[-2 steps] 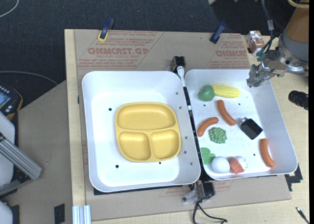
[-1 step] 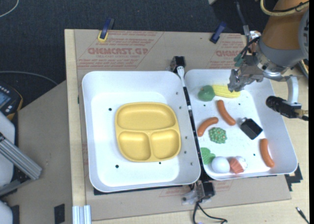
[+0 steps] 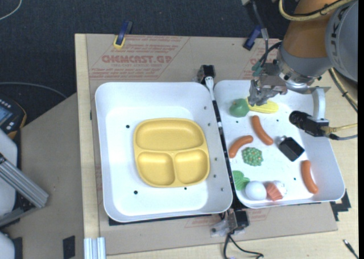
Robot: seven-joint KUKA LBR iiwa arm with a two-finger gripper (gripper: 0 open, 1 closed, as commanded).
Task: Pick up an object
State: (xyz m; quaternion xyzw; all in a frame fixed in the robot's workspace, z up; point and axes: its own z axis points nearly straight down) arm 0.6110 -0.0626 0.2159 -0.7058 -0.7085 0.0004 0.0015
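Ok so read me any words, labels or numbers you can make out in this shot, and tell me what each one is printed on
"CHEMCAST GP" in large red letters on the brown protective sheet covering the bench board, behind the left bin; the last letters are only partly legible.
Rows of smaller red print above and below it on the same sheet: too small and blurred to read.
No readable text on the yellow tray, the toy food or the arm.

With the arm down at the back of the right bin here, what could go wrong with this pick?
The gripper is over a yellow item that looks flat, so the jaws may slip off it. A green piece lies right beside it and could get nudged or pinched. Both sit near the bin wall, leaving little room.
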